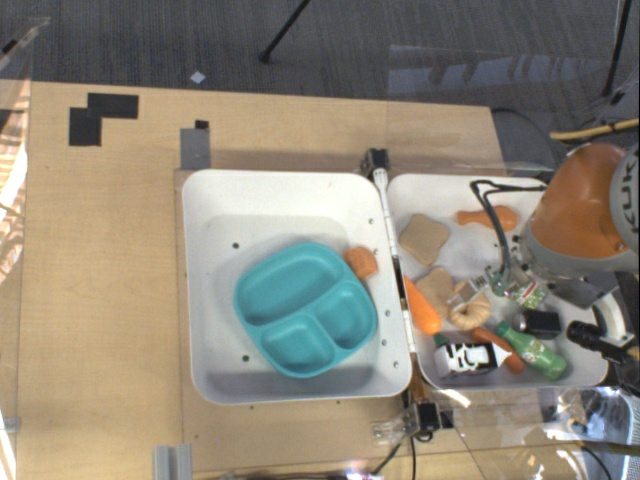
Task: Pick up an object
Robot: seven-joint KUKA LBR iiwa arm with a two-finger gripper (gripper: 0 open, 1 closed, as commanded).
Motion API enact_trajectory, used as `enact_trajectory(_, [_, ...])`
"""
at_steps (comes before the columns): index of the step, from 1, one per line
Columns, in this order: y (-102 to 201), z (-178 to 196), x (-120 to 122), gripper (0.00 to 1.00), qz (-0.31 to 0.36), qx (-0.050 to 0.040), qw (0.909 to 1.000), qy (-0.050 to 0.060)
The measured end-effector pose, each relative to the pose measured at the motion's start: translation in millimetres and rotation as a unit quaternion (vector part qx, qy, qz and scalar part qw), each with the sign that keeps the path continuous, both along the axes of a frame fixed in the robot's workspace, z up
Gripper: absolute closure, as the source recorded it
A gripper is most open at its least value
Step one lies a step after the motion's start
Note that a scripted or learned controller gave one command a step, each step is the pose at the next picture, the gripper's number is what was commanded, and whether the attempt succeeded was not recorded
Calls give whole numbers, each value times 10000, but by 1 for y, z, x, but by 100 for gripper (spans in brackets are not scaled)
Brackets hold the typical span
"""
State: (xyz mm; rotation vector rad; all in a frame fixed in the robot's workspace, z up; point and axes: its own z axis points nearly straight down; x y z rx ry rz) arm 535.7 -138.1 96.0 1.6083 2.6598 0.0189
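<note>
1. We see the desk (100,298) bearing two shallow white bins side by side, the left bin (210,268) and the right bin (425,368), meeting at a shared rim so things can pass from one to the other
2. The arm (585,213) reaches in from the right and hangs over the right bin, which we judge to be the source of the pick, since the loose things lie there
3. In the left bin a teal divided plate (305,308) lies flat, with a small orange piece (362,261) touching its upper right edge
4. The end effector (503,280) sits low among the clutter; we cannot tell its state, as the wrist covers it
5. Nearest candidates are a pale knobbly item (470,313) just beside it, a green bottle (530,348) below, a carrot (423,310) by the shared rim, two tan slices (424,238) and a black-and-white item (468,358); nothing looks lifted yet
</note>
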Motion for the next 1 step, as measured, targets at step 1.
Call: enact_trajectory(1, [2,12,3,100,3,25,10000,-22])
